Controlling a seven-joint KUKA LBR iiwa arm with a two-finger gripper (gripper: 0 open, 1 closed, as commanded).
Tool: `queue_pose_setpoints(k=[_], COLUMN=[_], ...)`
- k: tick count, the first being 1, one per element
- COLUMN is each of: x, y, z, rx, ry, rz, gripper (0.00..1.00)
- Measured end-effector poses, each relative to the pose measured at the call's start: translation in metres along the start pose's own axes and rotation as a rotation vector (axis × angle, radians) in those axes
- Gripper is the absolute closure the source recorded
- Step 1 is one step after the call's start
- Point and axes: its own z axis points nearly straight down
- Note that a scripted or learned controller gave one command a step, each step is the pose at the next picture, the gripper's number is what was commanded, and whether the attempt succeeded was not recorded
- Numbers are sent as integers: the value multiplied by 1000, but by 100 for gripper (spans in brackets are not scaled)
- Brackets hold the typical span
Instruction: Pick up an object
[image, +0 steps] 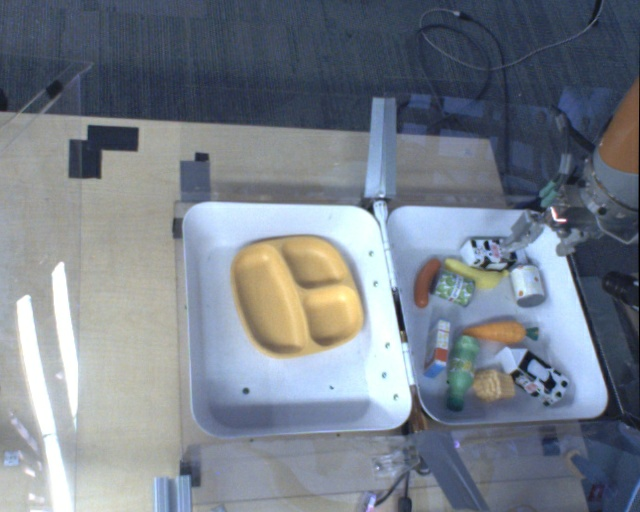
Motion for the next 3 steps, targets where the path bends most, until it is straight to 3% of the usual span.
queue_pose_setpoints(k=[1, 2, 3], x=[-3, -16, -14], y=[-5, 5, 59], z=[126, 152, 152], rx=[-6, -15, 83], ry=[0, 23, 30], rz=[-132, -172, -172], gripper=[0, 0, 0])
